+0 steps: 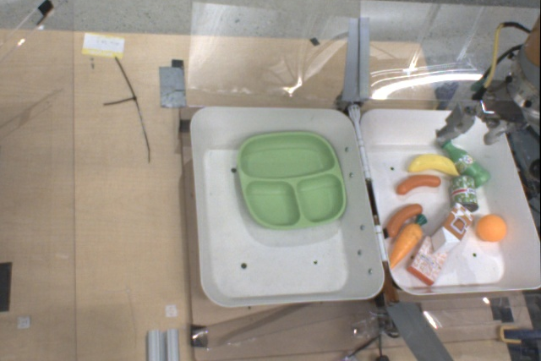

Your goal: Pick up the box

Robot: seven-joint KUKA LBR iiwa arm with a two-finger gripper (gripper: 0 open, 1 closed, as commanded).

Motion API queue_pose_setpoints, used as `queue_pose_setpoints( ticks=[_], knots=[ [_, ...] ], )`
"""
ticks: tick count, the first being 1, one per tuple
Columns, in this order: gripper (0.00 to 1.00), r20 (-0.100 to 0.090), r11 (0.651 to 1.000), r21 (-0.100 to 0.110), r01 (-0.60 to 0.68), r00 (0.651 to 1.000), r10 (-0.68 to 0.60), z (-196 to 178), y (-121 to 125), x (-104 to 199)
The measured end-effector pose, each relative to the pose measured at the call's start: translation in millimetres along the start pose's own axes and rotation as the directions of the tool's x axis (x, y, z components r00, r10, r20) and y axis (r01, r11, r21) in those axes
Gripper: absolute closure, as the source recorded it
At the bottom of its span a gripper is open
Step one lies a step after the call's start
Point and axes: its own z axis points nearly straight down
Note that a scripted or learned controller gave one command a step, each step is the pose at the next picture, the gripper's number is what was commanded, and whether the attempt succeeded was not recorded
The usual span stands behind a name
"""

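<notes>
A red-and-white box (429, 260) lies at the front of the right bin (385, 135), beside a carrot (406, 239). A smaller brown-and-white carton (459, 224) sits just behind it. My gripper (471, 129) hangs over the bin's back right part, well behind the box and just above a green bottle (467, 163). Its fingers (449, 126) are spread open with nothing between them.
The right bin also holds a banana (433, 164), two sausages (420, 182), a small can (463, 197) and an orange (491, 227). A green divided plate (292, 179) lies in the left bin (279, 270). A metal post (359, 63) stands behind the divider.
</notes>
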Motion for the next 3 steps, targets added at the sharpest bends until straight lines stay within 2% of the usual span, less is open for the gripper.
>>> queue_pose_setpoints(
  ticks=[1,2,3],
  knots=[
    [0.0,0.0,0.999,0.004,-0.038,0.999,0.038,122.6,-41.8,-14.9],
    [0.0,0.012,0.999,-0.035,-0.008,1.0,0.008,166.1,-91.0,5.4],
    [0.0,0.0,1.0,0.001,0.011,1.0,-0.011,196.2,14.2,-13.9]
  ],
)
